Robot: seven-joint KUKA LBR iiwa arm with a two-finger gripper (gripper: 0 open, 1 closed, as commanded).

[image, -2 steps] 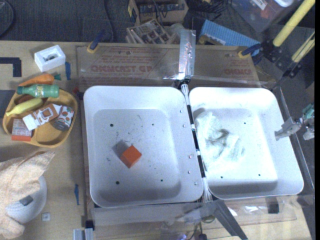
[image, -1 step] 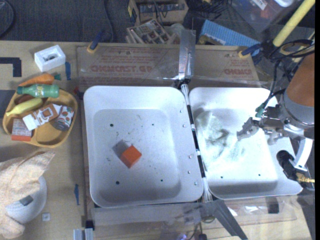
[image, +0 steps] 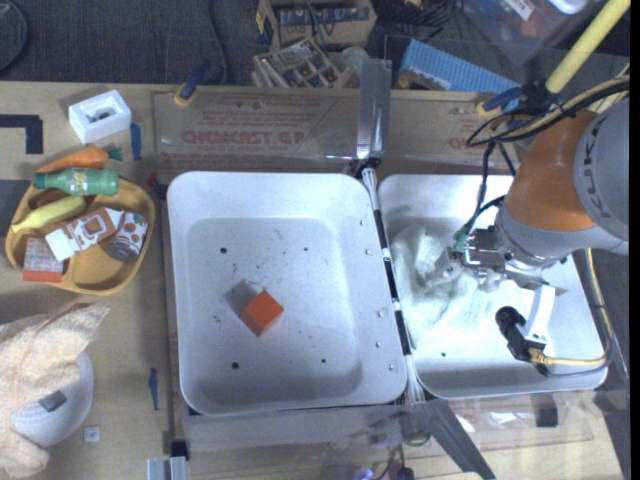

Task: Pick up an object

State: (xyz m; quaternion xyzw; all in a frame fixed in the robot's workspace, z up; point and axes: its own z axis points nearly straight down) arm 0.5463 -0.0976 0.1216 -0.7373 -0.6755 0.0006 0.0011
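Note:
An orange block with a grey face [image: 260,309] lies in the left bin [image: 200,218], a little left of its middle. A crumpled, see-through pale wrap [image: 432,273] spreads over the left half of the right bin [image: 560,368]. My gripper [image: 470,259] is low in the right bin, at the right edge of that wrap, under the grey wrist and its orange band. The wrist hides whatever lies directly beneath it.
The raised rims of the two bins meet at a divider [image: 390,278] between them. Left of the bench, a yellow bowl [image: 100,273] holds toy food and packets. A white box [image: 100,115] stands behind it, and a beige cloth [image: 45,368] lies at the front left.

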